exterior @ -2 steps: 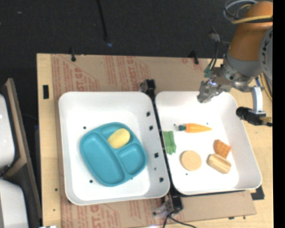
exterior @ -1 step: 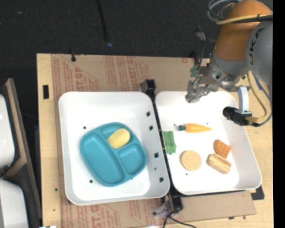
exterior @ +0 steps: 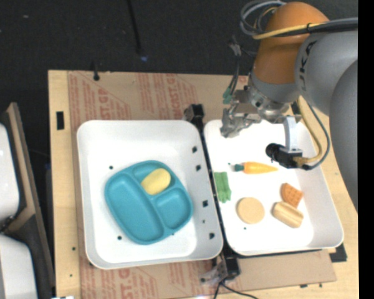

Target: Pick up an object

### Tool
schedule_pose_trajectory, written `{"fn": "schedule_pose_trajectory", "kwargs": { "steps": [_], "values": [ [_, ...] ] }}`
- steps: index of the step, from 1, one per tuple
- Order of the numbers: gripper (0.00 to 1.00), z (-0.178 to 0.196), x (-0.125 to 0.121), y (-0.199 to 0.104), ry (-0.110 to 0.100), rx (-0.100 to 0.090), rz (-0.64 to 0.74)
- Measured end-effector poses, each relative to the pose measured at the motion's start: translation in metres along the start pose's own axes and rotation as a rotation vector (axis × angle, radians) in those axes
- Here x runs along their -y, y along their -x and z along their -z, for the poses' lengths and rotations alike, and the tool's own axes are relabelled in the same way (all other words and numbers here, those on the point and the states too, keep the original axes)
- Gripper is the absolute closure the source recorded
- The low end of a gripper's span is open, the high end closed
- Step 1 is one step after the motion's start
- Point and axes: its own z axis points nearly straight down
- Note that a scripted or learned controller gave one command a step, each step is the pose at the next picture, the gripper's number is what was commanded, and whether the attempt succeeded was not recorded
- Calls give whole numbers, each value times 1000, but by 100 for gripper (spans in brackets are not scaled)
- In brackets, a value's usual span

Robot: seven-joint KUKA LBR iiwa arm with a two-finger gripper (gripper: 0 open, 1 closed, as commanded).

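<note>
Jaws [exterior: 232, 128] over right bin [exterior: 318, 229], spread or pressed together unclear, nothing visibly held

A robotics lab: plywood bench [exterior: 143, 95], twin white bins [exterior: 87, 167], toy food, cabled grey arm [exterior: 324, 61] overhead.

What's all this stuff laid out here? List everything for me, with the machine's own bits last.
Bins: two, white, side by side on the bench.
Divided plate: one, blue, left bin.
Yellow lump: one, on the plate's upper compartment.
Toy carrot: one, orange, right bin.
Green piece: one, right bin's left edge.
Round disc: one, tan, right bin.
Waffle-like piece: one, orange, right bin.
Bread-like roll: one, tan, right bin.
Arm: one, grey and orange, above right bin.
</note>
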Motion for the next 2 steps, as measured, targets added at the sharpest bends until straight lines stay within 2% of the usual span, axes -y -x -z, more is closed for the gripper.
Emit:
{"fn": "schedule_pose_trajectory", "kwargs": {
  "steps": [1, 2],
  "values": [
    [100, 0, 3, -42, 1, 0, -1],
    [100, -7, 17, -91, 0, 0, 0]
  ]
}}
